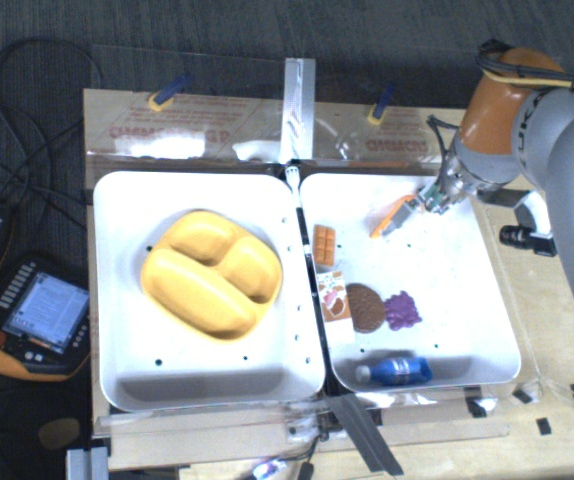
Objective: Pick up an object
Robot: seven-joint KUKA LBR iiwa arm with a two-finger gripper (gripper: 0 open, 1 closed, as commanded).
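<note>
- The bench [547,388] is a light wood color.
- Two white bins sit on it, side by side and touching in the middle.
- The left bin [117,358] is on the left part of the bench.
- The right bin [497,298] is on the right part.
- A clear plastic sheet [227,128] lies flat on the bench behind the bins.
- Two small blue and yellow clips [170,91] hold the sheet at the back edge.

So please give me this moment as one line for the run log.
gripper over right bin | orange stick at its tip | grasp unclear | yellow object in left bin
</note>
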